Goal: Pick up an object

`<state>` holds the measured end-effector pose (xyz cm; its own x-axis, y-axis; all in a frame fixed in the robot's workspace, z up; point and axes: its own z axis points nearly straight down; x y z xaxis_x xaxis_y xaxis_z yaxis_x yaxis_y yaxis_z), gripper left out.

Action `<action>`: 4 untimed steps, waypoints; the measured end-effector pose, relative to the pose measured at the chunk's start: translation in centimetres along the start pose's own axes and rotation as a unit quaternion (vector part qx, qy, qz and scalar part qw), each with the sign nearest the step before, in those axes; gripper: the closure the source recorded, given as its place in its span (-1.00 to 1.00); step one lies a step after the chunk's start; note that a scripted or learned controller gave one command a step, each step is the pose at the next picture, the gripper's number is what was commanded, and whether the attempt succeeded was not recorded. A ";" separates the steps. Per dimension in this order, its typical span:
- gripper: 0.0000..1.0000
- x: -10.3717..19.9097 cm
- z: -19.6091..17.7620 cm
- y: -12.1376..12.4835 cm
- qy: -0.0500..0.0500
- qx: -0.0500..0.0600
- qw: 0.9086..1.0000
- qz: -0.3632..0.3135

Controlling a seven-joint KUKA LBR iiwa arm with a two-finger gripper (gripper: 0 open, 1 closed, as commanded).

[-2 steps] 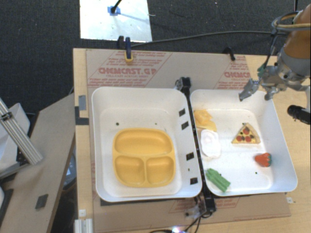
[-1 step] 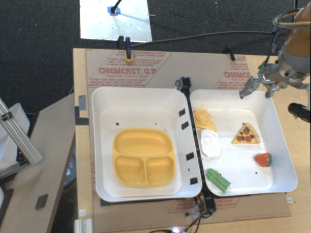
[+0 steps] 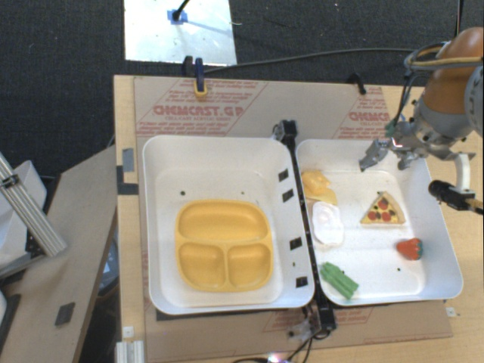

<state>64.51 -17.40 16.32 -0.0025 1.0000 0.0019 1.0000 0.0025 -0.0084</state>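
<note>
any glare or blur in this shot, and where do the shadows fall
Camera view: the bins look bright but not blown out; the pale egg nearly blends into the white floor. The strawberry and pizza slice stay crisp, with soft, faint shadows. The gripper looks slightly soft. The dark floor behind is dim.

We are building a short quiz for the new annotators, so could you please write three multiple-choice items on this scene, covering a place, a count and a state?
1. Where does the yellow divided plate lie?
A. left bin
B. right bin
C. bare bench

2. How many compartments has the plate?
A. two
B. three
C. five

3. Where is the gripper?
A. above the right bin's far edge
B. resting on the plate
C. pressed onto the strawberry

Key: 1 A, it sits inside the left bin; 2 B, one long and two small; 3 A, it hangs over the right bin rim.
</note>
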 end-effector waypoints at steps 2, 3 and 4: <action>-1.00 0.8 8.3 -0.1 0.000 -0.002 1.000 -0.002; 1.00 0.9 7.5 0.0 0.000 -0.002 1.000 -0.003; 1.00 0.1 1.9 -0.4 -0.001 -0.005 1.000 0.000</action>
<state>64.12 -17.29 14.39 -0.0020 1.0000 -0.0008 1.0000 0.0020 0.0025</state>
